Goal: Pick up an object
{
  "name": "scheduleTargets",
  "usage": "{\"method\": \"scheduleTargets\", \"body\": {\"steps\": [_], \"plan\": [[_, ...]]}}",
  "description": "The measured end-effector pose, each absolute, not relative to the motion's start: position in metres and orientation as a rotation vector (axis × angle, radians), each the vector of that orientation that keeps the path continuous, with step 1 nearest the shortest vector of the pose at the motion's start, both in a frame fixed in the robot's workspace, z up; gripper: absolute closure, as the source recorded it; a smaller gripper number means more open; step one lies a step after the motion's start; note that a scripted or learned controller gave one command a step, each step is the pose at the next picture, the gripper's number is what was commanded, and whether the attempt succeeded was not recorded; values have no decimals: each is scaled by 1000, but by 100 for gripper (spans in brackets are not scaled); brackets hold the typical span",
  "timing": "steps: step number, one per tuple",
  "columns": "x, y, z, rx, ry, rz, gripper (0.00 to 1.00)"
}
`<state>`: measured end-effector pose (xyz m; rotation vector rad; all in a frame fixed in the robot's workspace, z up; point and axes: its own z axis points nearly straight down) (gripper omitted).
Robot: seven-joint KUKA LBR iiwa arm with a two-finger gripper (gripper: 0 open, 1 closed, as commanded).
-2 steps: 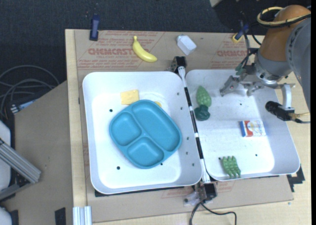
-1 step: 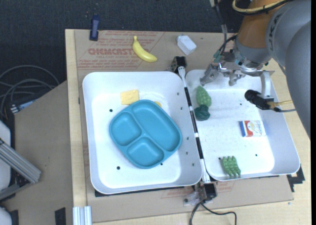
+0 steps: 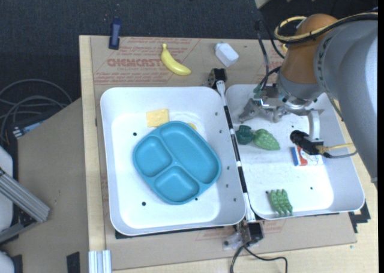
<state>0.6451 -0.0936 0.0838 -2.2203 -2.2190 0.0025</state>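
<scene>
My gripper [image 3: 262,114] hangs over the far part of the right bin [image 3: 336,197], with its fingers spread open and nothing between them. Just in front of it lie a dark teal object [image 3: 245,134] and a light green bumpy object [image 3: 266,140], touching each other near the bin's left wall. A small red, white and blue item [image 3: 299,157] rests to their right. A green ridged object [image 3: 279,201] sits near the front edge. The left bin [image 3: 120,206] holds a blue divided plate [image 3: 175,161] and a yellow block [image 3: 157,117] behind it.
On the cardboard behind the bins lie a yellow banana [image 3: 174,62], a white block [image 3: 227,54] and a small blue object [image 3: 114,33]. The grey arm [image 3: 354,86] covers the right bin's far right corner.
</scene>
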Motion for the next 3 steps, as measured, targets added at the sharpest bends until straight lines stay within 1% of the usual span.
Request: {"method": "scheduleTargets", "body": {"steps": [1, 2, 3], "plan": [[576, -101, 84, -2222, -2218, 2, 0], [577, -101, 94, -2223, -2220, 0, 100], [531, -34, 185, -2220, -2223, -3, 100]]}}
